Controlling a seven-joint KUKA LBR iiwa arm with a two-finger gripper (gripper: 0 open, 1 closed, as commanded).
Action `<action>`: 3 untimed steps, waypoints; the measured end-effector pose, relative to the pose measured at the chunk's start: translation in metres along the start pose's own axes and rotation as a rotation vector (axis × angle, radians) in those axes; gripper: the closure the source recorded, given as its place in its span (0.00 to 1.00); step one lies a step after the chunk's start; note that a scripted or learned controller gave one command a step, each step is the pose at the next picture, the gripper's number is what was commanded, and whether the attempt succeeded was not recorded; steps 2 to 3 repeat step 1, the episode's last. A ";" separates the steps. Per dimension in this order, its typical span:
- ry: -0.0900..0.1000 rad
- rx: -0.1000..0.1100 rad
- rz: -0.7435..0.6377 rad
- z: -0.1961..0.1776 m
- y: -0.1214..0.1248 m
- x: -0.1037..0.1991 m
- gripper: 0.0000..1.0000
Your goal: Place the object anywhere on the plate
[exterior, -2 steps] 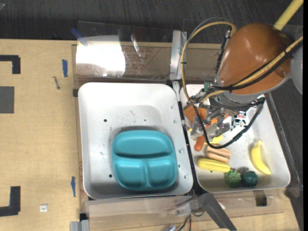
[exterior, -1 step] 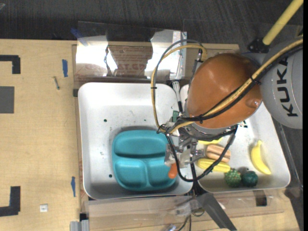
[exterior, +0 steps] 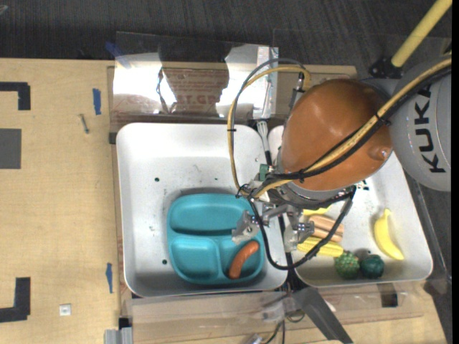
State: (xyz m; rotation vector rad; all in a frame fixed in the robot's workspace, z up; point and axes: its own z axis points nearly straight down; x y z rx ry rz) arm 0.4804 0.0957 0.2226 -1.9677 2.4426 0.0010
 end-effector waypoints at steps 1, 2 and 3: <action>-0.005 -0.002 -0.119 0.097 0.003 -0.007 0.00; -0.005 -0.002 -0.119 0.097 0.003 -0.007 0.00; -0.005 -0.002 -0.119 0.097 0.003 -0.007 0.00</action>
